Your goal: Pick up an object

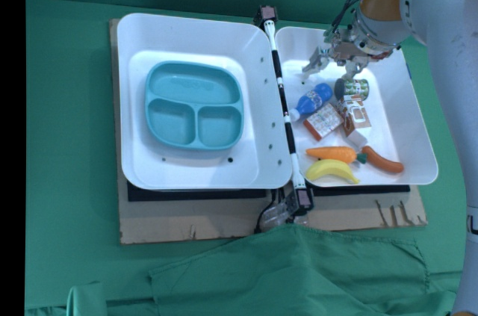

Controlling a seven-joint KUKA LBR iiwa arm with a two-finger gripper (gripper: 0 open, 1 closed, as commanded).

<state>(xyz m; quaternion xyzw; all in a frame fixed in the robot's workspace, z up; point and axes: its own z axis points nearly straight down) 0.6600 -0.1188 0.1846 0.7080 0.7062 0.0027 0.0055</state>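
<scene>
Pincer over the right bin, nothing grasped.

I see the pincer (334,64) spread wide above the far part of the right bin (418,146), just left of a green can (352,89). Nearer lie a blue bottle (311,100), cartons (326,120), carrot (333,153), banana (331,171) and sausage (382,160). The left bin (187,27) holds a teal divided tray (194,105).

Even, bright overhead light; soft shadows, slightly soft focus.
</scene>
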